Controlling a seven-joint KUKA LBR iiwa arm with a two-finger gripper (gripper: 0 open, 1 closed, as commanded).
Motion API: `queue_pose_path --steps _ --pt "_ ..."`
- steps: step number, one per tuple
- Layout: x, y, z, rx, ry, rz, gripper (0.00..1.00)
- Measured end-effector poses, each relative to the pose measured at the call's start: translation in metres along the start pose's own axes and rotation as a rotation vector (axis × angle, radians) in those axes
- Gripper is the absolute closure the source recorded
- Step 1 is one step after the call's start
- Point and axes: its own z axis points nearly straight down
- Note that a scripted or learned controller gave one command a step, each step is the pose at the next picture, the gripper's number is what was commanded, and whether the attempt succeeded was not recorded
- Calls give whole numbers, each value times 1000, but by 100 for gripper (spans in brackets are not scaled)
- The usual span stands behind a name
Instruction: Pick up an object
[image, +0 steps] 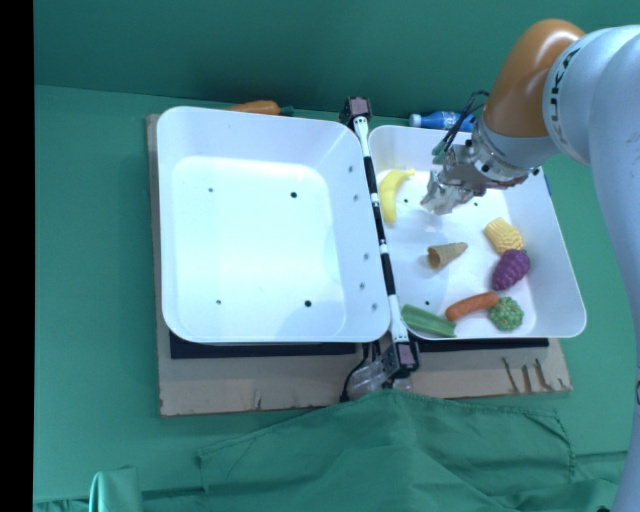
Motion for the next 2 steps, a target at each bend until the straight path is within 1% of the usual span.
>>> queue_pose_path --steps 1,2 --pt "0 0 1 2 0 0 0" --pt "-56 -58 12 8 2 2 0"
